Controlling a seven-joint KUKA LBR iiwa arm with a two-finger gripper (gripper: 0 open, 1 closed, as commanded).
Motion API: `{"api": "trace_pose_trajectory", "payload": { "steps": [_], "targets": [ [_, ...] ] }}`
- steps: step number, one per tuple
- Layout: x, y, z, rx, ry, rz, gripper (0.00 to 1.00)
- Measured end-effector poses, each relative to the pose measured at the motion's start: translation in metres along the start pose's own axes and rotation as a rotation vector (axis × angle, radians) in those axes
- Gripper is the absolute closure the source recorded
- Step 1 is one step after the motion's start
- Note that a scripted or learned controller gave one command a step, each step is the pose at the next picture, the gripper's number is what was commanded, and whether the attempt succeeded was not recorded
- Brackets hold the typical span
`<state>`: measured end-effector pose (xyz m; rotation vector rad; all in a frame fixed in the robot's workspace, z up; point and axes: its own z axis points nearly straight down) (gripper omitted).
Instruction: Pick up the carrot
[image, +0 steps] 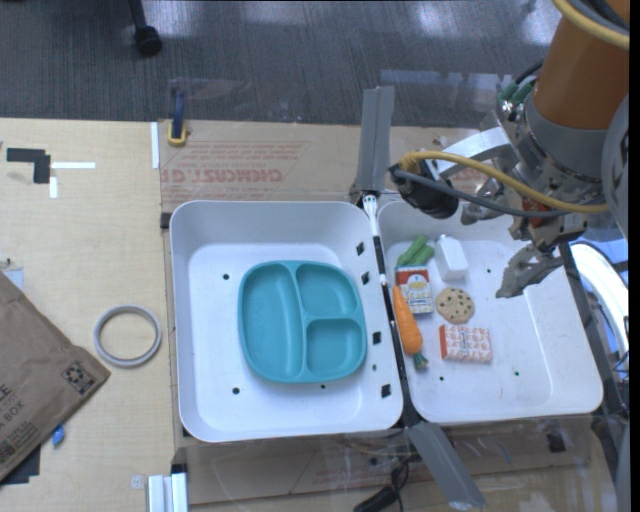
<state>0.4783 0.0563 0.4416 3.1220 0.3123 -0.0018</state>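
We see the carrot (405, 322) lying flat in the right bin (540, 385), tight against that bin's left wall. Its long axis runs roughly from the far side toward the near side, with a slight lean to the right as it comes nearer; the green leafy end sits at the near end and the orange tip points away. Just beside it to the right are a small red-and-white carton (415, 288), a round cookie (455, 304) and a red-and-white packet (467, 344), so the carrot is hemmed between these and the wall. Beyond its far tip lie a green vegetable (416, 251) and a white block (451, 256). The right half of this bin is bare white floor.

The gripper (527, 268) hangs above the right bin, to the right of the carrot and a little farther back, well apart from it. Its fingers stand slightly parted with nothing between them.

The left bin (200, 330) holds a teal divided plate (300, 320). On the desk (80, 230) to the left lies a tape ring (127, 334).
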Motion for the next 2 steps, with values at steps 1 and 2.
{"api": "trace_pose_trajectory", "payload": {
  "steps": [1, 2],
  "targets": [
    [0.006, -0.028, 0.0, 0.0, 0.0, 0.001, 0.0],
    [0.012, -0.06, 0.0, 0.0, 0.0, -0.005, 0.0]
  ]
}}
